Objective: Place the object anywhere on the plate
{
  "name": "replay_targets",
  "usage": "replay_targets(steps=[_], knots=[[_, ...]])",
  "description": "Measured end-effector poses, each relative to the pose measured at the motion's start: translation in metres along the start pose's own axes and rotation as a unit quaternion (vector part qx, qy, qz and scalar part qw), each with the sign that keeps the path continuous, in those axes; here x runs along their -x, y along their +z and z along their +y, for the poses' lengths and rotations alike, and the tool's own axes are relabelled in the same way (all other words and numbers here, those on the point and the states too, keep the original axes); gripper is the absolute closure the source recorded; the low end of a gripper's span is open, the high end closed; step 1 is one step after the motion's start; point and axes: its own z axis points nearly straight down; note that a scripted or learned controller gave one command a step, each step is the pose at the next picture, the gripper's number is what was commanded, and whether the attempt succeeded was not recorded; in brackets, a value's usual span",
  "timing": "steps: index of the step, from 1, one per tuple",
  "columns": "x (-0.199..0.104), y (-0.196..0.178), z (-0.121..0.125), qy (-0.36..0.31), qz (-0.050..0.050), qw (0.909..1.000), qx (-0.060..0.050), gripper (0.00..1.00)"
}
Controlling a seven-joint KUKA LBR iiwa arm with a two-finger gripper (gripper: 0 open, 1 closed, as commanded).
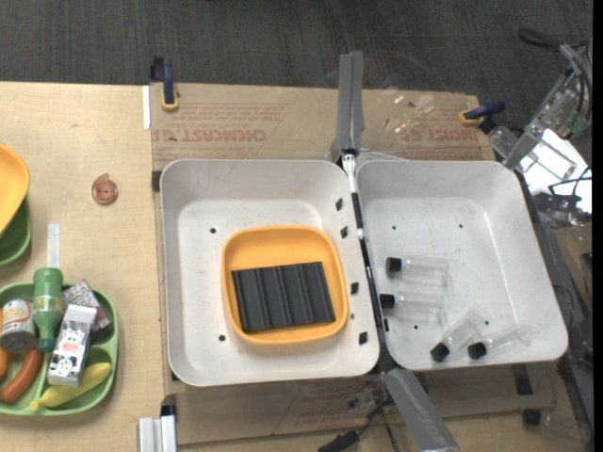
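Plate (279, 239), orange, sits in the left bin (188, 252) with a dark ribbed block (283, 297) lying on it. You've got clear black-capped vials (419, 274) scattered in the right bin (452, 196). Claw's state: you can't tell from here.

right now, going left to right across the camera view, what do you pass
green plate of toy food → small pink disc on the wooden bench → left white bin → square orange plate with black ribbed insert → right white bin → clear black-capped vials
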Motion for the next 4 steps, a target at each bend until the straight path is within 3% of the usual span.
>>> replay_targets(steps=[1,2,3,4], knots=[[-0.005,-0.071,-0.005,-0.127,0.0,0.9918,0.0,1.0],[-0.072,0.042,-0.069,-0.181,0.002,0.9835,0.0,1.0],[-0.017,-0.017,-0.016,-0.261,0.0,0.9653,0.001,1.0],[-0.041,-0.075,-0.04,-0.395,0.0,0.9185,0.001,1.0]])
